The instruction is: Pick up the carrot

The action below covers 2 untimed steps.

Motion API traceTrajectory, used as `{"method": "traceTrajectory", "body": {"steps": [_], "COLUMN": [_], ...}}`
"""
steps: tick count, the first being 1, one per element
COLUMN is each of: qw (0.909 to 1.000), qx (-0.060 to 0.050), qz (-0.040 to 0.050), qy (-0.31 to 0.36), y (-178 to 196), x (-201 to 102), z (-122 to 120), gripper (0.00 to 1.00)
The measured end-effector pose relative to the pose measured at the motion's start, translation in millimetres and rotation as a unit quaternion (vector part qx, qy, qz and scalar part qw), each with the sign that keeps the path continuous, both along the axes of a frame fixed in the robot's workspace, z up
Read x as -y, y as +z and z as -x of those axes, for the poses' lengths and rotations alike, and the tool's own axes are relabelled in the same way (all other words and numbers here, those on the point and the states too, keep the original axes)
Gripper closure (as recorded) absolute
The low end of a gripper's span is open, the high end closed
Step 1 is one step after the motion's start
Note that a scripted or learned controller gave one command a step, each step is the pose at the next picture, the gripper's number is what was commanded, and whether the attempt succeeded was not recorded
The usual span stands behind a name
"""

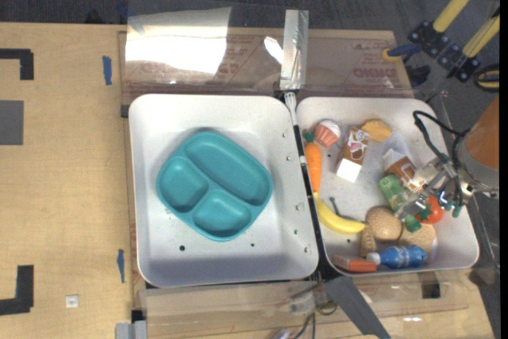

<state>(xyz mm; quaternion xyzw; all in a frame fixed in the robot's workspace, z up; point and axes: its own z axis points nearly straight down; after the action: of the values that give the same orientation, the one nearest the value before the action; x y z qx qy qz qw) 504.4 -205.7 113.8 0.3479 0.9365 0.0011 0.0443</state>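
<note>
The orange carrot lies lengthwise against the left wall of the right bin, green end pointing away from the camera. My gripper hangs low over the right side of that bin, above a green toy and a red tomato. It is well to the right of the carrot and apart from it. Cables and the wrist hide what lies under the gripper.
Around the carrot are a yellow banana, a white cube, a small carton, a red-and-white can, a brown bread roll and a blue bottle. A teal divided plate sits in the left bin.
</note>
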Motion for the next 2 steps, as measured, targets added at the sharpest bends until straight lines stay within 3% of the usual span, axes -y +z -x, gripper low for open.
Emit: {"method": "traceTrajectory", "body": {"steps": [1, 2], "qw": [0.9933, 0.9873], "qx": [-0.031, -0.042], "qz": [-0.0163, -0.0213], "qy": [-0.111, -0.152], "y": [222, 83], "x": [19, 17], "z": [4, 26], "gripper": [0.0, 0.0]}}
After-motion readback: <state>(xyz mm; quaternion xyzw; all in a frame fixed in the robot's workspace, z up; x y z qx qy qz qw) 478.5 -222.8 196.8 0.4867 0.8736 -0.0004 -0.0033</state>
